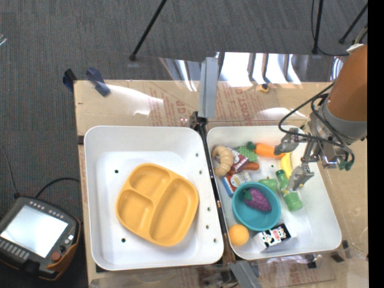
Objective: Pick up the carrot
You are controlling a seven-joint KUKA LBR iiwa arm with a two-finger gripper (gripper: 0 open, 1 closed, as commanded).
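The carrot point(264, 150), orange with a green leafy top, lies at the far middle of the right bin point(324, 224). My gripper point(293, 161) hangs just right of it, low over the bin. It is open, with one finger point(285, 144) close to the carrot's right end and the other point(299, 177) nearer the front. A yellow banana-like piece point(287, 164) lies below the gap between them. Nothing is held between the fingers.
The right bin also holds a teal bowl point(245, 212) with purple grapes point(258, 199), a green bottle point(292, 198), an orange point(239, 234), a black-and-white carton point(275, 236), a croissant point(222, 158) and a red packet point(245, 164). A yellow divided plate point(157, 204) lies in the left bin point(102, 155).
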